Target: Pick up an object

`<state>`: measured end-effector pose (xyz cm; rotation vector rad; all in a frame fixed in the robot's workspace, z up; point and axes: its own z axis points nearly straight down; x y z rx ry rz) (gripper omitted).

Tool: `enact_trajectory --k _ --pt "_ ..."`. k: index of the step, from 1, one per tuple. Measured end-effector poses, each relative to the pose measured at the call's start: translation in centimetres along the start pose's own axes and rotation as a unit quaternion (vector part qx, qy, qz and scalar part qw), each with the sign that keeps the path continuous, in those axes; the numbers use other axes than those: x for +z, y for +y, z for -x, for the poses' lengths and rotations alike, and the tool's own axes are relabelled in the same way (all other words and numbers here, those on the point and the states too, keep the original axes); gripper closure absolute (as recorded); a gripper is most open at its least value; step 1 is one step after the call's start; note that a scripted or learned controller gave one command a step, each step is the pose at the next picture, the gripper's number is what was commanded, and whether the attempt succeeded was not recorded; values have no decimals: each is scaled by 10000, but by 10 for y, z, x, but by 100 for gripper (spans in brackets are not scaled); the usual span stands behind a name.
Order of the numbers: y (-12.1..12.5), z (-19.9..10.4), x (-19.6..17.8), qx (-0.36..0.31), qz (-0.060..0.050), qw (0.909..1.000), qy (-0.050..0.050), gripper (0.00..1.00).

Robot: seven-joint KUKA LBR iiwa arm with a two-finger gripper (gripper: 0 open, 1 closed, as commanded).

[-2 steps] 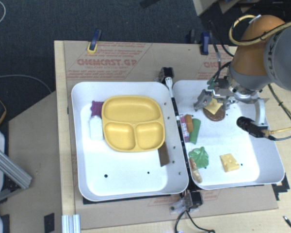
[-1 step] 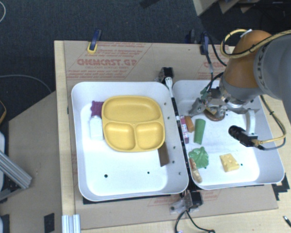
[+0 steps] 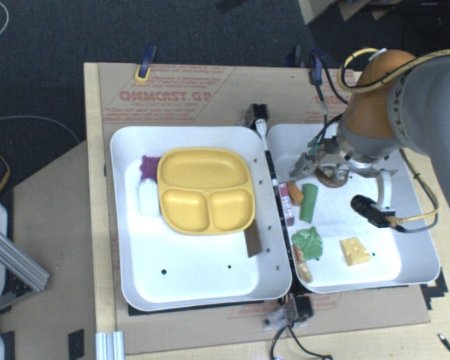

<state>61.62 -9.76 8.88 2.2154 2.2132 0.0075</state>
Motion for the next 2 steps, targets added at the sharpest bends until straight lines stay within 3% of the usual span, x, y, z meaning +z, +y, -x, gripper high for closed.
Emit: enact_trajectory --k 1,2 --pt "0 1 -11 4 12 10000 -9 100" --pt "11 -3 -60 -10 -19 10000 11 100"
